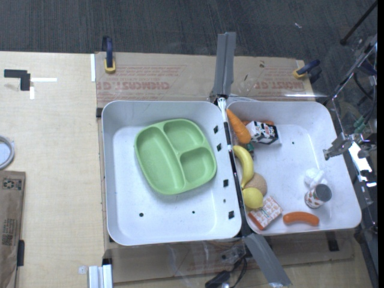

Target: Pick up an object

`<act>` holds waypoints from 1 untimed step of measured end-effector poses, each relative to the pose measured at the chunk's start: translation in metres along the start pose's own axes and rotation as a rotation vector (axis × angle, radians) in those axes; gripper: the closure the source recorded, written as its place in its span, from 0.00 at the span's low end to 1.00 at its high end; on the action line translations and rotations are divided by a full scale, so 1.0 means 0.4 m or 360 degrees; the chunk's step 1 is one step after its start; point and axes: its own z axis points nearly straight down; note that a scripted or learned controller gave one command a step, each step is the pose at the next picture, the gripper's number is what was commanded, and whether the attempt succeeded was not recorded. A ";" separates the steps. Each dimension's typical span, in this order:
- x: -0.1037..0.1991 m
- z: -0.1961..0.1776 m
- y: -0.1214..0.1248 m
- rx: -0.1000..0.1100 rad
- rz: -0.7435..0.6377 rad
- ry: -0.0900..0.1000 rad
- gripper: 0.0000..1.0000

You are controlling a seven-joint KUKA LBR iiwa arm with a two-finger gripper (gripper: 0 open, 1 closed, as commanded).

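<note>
The left bin point(114, 179) holds a green divided plate point(174, 155), lying flat near its middle. Several objects lie in the right bin point(300, 110). Along its left wall, from back to front, are an orange carrot point(239, 126), a yellow banana point(244, 164), a brown kiwi point(257, 183), a lemon point(252, 198) and a red-and-white packet point(264, 213). Beside the carrot is a small black-and-white carton point(263, 132). An orange sausage point(301, 219) lies near the front wall. Just behind it a small patterned cup point(316, 195) lies tipped, next to a white scrap point(313, 176).
A grey bar point(225, 65) runs from the back down between the bins. Clamps point(108, 56) point(306, 71) hold a cardboard sheet behind them. A metal frame and cables point(354, 143) stand at the right bin's right edge. A tape roll point(5, 153) and a brown bag point(11, 221) lie far left.
</note>
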 end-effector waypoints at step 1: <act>0.022 0.391 -0.090 -0.0002 -0.0333 0.0003 0.00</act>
